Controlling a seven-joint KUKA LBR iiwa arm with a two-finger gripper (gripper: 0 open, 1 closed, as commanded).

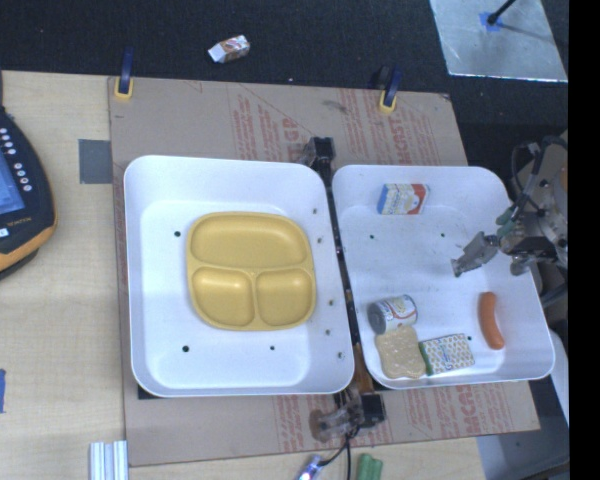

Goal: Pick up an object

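Camera view: looks down at a slant on a light wooden surface with a brown cardboard sheet clipped flat on it and dark floor beyond the far edge.
Surface: two shallow white plastic bins sit side by side on the cardboard, the left bin touching the right bin along their inner rims.
Left bin: holds a yellow three-compartment plastic plate, lying flat near the middle.
Right bin: a small white and blue carton lies near the far wall; a silver tin can lies on its side, a tan bread slice just beside it, a green patterned packet touching the slice, an orange sausage near the right wall.
Room: an orange and black handheld pendant rests at the left edge; a small crumpled wrapper lies on the floor.
Arm: reaches in from the right, its gripper low over the right bin's right half.
Fingers: spread open, nothing between them, well apart from the carton and near the sausage.
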